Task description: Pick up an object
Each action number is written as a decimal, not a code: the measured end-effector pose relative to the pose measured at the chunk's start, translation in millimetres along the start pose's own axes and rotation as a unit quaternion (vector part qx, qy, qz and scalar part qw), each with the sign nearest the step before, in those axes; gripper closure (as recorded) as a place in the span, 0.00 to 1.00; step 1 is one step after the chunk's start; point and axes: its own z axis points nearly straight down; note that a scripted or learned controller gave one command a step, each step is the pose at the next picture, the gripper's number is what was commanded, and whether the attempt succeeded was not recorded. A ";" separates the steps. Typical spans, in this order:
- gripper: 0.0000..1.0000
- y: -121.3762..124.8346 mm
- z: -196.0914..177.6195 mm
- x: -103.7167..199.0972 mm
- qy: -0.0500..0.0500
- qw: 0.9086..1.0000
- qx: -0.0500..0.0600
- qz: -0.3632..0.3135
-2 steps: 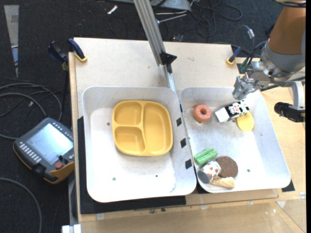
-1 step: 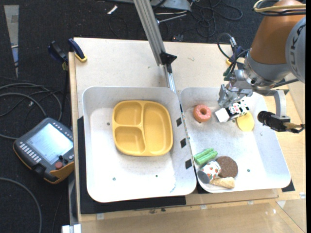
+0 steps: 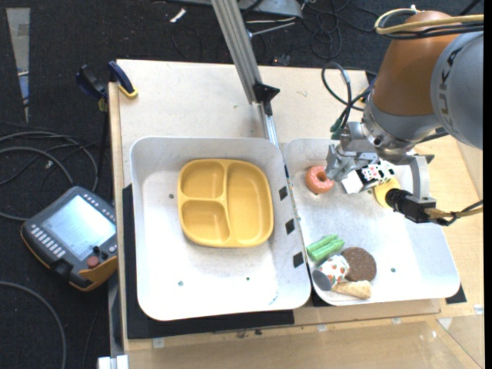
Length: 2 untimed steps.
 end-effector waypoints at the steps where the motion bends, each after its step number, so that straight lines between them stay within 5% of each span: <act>1: 1.00 -19.9 -7.5 53.0 0.000 1.000 0.000 -0.001; 2: 1.00 -25.2 -2.7 102.9 0.000 1.000 0.000 -0.001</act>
